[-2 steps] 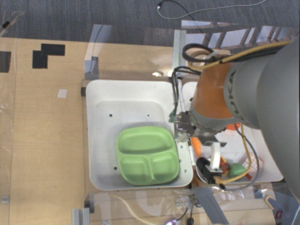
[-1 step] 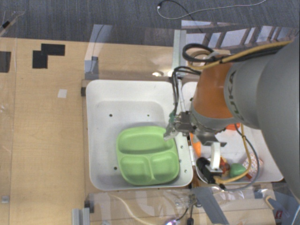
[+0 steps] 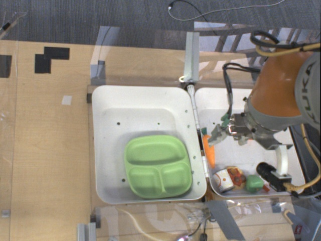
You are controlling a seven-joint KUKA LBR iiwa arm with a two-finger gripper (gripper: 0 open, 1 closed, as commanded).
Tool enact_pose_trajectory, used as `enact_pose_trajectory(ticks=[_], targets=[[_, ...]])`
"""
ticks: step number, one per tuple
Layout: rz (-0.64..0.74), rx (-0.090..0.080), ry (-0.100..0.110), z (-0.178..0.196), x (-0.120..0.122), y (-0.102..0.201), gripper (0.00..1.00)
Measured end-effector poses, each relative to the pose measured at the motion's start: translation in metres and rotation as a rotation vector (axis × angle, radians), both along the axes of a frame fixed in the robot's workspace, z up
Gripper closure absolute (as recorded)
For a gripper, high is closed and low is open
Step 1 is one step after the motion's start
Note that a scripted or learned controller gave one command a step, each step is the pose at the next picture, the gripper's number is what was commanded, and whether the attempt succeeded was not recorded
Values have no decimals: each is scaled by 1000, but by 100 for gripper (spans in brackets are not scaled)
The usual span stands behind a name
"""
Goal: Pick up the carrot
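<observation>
Right bin (image 3: 220, 104): carrot (image 3: 210, 154) lay against the 9 o'clock wall; toys crowded 6 o'clock; arm (image 3: 281, 92) covered 3 o'clock. Open floor remained at 12 o'clock.

The tan bench (image 3: 45, 149) bears two white bins (image 3: 108, 149) side by side, touching.

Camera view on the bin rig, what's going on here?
The KUKA arm reaches in over the right bin, its pincer low near that bin's left wall. The carrot lies just below the pincer against the wall, not visibly between the fingers. Other small toys sit along the bin's near edge, among them a green one. The left bin holds a green divided plate.
</observation>
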State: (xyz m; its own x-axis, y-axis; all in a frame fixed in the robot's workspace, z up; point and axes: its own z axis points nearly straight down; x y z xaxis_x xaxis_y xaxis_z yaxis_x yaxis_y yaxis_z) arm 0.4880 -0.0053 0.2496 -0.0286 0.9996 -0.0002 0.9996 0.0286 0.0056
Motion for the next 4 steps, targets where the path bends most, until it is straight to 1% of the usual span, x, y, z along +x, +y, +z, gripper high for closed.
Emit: enact_pose_trajectory(ticks=[1, 2, 3, 4], targets=[[19, 0, 5, -66, 22, 13, 0], [23, 1, 1, -55, 23, 14, 100], [23, 1, 1, -55, 23, 14, 0], [-28, 0, 4, -63, 2, 4, 0]])
